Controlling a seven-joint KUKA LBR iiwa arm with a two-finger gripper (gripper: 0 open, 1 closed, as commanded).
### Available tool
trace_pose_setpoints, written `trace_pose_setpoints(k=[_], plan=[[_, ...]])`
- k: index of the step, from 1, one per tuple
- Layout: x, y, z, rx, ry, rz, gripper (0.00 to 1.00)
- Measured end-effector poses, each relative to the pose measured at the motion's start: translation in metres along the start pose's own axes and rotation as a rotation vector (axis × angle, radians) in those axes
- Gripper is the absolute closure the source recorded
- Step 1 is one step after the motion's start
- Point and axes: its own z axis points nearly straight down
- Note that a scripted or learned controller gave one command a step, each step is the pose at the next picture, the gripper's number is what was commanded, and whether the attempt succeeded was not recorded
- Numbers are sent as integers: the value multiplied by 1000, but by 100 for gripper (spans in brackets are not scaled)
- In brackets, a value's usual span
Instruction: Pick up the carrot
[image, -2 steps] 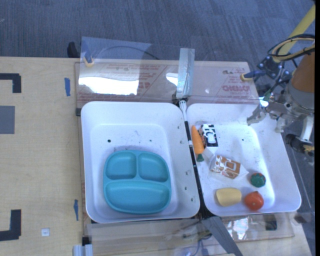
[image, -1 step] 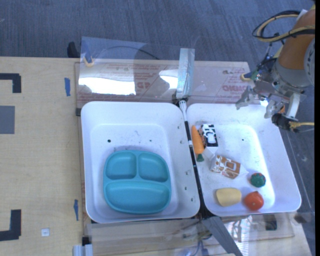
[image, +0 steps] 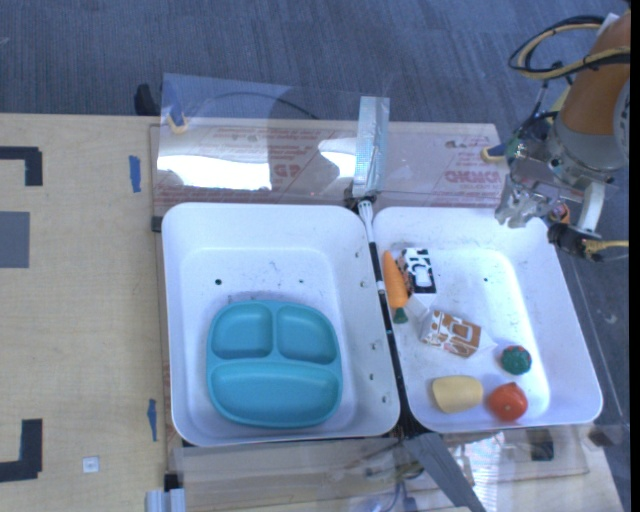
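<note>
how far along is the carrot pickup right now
Nothing looks done yet. The carrot lies in the right bin, against its left wall beside a black-and-white item. The gripper hangs over that bin's upper right corner, well apart from the carrot. Left to do: reach across, descend, grasp and lift.

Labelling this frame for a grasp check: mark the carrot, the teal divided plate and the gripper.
carrot (image: 395, 283): camera view, middle of its orange body, at the right bin's left wall.
teal divided plate (image: 272, 393): camera view, floor of its large front compartment.
gripper (image: 521, 212): camera view, its lower tip, over the right bin's far corner.
</note>
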Motion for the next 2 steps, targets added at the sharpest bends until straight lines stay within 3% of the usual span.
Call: trace_pose_setpoints(k=[1, 2], plan=[[52, -19, -73, 2, 3, 531, 100], [72, -52, -95, 8, 0, 891, 100]])
